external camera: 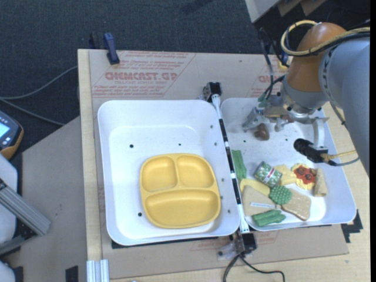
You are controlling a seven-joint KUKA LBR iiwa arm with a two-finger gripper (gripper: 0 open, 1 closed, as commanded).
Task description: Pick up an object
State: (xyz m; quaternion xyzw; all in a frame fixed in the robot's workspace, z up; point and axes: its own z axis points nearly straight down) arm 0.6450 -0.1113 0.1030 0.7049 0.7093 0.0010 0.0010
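Observation:
My gripper (258, 118) hangs low over the far left part of the right bin (341, 210). A small brown lump (262, 132) lies just below and in front of it, close to or touching it. Nearer the front of that bin lie toy foods: a green stick (237, 163), a small green and white can (265, 173), a yellow wedge (252, 194), a green bumpy piece (281, 194), a slice of toast (297, 205), a green pod (268, 218) and a red and yellow piece (304, 175).
A yellow divided plate (179, 190) lies in the left bin (117, 128). A black part on a yellow cable (309, 149) sits right of the brown lump. The grey arm with its orange band (311, 57) covers the right bin's far right corner.

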